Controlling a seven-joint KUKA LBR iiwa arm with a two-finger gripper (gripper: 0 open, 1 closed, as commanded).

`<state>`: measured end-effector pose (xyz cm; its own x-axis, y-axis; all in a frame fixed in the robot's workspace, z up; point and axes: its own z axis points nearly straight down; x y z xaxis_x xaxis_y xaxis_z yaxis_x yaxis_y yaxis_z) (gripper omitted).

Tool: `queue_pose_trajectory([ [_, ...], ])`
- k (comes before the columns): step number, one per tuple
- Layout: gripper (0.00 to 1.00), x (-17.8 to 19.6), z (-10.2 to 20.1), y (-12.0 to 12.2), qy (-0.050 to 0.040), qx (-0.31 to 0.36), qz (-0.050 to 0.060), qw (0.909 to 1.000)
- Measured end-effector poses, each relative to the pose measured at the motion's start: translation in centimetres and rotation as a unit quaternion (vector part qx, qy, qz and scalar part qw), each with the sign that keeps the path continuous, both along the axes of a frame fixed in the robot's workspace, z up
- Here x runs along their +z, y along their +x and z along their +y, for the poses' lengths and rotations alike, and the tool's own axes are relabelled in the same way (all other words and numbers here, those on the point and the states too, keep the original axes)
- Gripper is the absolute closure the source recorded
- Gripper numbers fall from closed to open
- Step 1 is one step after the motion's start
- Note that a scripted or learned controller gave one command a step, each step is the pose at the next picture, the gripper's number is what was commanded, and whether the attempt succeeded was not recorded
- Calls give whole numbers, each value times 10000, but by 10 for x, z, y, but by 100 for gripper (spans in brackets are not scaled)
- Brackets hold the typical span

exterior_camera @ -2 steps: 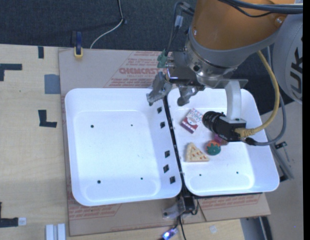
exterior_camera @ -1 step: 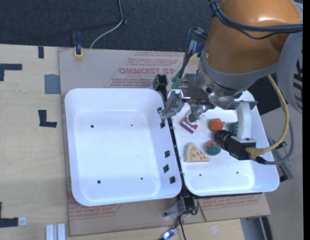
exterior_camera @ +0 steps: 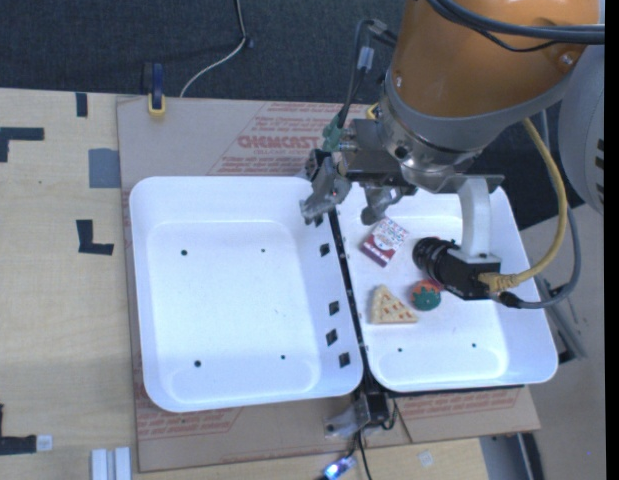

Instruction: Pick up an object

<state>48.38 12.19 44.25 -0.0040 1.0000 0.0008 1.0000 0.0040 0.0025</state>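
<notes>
Three small objects lie in the right bin point(exterior_camera: 489, 363). A red and white packet point(exterior_camera: 385, 241) sits near the bin's back left. In front of it lie a yellow wedge point(exterior_camera: 391, 308) and a small red and green round thing point(exterior_camera: 426, 295). My gripper point(exterior_camera: 346, 206) hangs over the back end of the divider between the two bins, just left of and behind the packet. It is open: the two fingers point(exterior_camera: 319, 203) stand apart and hold nothing.
The left bin point(exterior_camera: 149, 268) lies beside the right one on a cardboard sheet point(exterior_camera: 259, 143). A black cylinder on a white bracket point(exterior_camera: 451, 266), with a yellow cable, hangs from the arm over the right bin, close to the round thing.
</notes>
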Motion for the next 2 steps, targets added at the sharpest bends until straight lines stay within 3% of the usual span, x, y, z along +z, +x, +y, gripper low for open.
queue_pose_trajectory([
  [1, 100, 12, -20, 0, -5, -16, 13, 10000],
  [2, 100, 7, -21, 8, -11, -16, 23, 10000],
])
